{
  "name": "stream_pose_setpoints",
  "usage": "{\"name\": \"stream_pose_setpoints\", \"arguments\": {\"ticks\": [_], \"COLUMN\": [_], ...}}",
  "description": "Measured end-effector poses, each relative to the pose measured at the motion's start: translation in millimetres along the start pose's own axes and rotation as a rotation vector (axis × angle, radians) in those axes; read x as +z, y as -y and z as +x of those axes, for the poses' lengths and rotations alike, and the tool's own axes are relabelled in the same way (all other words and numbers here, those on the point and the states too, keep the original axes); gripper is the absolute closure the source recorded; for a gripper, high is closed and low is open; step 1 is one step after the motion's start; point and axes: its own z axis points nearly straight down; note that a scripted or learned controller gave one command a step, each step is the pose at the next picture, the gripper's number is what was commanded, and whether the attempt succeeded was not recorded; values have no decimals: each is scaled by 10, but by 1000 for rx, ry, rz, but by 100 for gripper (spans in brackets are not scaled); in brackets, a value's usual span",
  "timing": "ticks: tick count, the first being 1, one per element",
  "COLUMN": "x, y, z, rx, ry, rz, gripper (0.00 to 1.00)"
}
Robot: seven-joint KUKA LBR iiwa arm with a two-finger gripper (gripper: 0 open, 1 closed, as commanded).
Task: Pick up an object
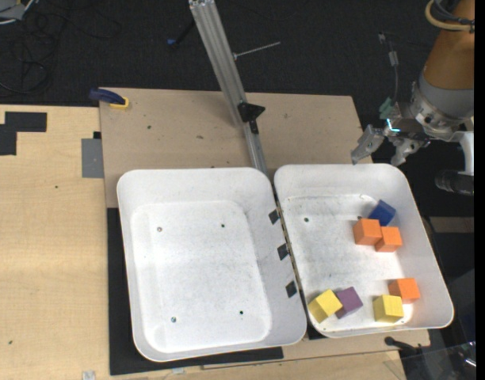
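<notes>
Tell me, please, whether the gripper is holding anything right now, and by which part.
Nothing is held: the gripper hangs open above the right bin's far rim.

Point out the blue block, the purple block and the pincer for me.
blue block (pixel 383 211): camera view, its top face.
purple block (pixel 349 299): camera view, its top face.
pincer (pixel 387 144): camera view, between its fingertips.

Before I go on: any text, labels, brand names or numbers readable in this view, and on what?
None can be read.
The blocks in the right bin have plain faces: blue block, orange blocks, yellow blocks, purple block.
Nothing legible on the gripper.
</notes>
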Motion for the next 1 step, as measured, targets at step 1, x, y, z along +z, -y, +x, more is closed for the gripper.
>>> {"name": "stream_pose_setpoints", "arguments": {"ticks": [1], "x": [-30], "y": [-8], "z": [5], "rx": [-3], "ry": [2], "rz": [-4], "gripper": [0]}}
